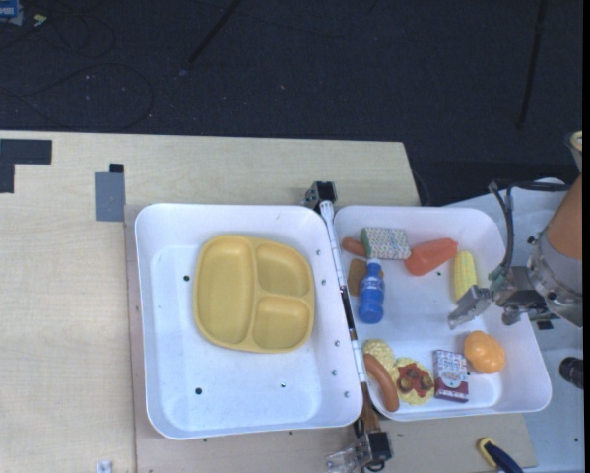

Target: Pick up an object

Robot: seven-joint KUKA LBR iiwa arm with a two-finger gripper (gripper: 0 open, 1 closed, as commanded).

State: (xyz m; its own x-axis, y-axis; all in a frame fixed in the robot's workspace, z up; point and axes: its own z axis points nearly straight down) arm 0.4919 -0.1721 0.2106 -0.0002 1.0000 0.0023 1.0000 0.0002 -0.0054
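Note:
My gripper [487,315] reaches in from the right over the right bin [516,397], near its right side. It is open, with bare bin floor showing between the fingers and nothing held. An orange fruit [484,352] lies just below it, and a yellow corn cob [464,274] lies just above and to its left. Further left are an orange carrot [431,256], a green patterned box [386,242] and a blue bottle [371,292]. A red carton [451,374], a pizza slice [413,378] and a hot dog [381,381] lie along the near side.
The left bin [166,363] holds a yellow divided plate [254,292]. A small sausage [354,247] and a brown piece [356,277] lie by the divider between the bins. Cables [506,225] hang near the arm.

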